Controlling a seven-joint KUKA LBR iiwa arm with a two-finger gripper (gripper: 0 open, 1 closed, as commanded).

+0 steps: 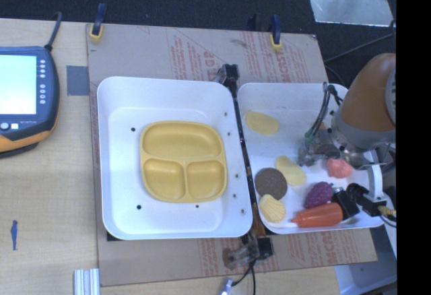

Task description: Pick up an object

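The right bin (pixel 283 95) holds several toy foods. A pale yellow oval piece (pixel 261 123) lies near its far left. A flat yellow piece (pixel 291 170), a brown round cookie (pixel 271 182) and a ridged yellow chip (pixel 272 208) lie toward the front left. Purple grapes (pixel 318 194) and an orange carrot (pixel 322 216) rest at the front. A pink piece (pixel 339 168) sits by the right wall. My gripper (pixel 315 152) hangs low over the bin's middle right, between the flat yellow piece and the pink piece; the wrist hides its tips.
The left bin (pixel 114 152) bears a yellow divided plate (pixel 183 160). A teach pendant (pixel 23 98) lies on the bench at far left. Clamps (pixel 96 24) hold the cardboard sheet at its far edge. The grey and orange arm (pixel 367 102) covers the right bin's far right corner.
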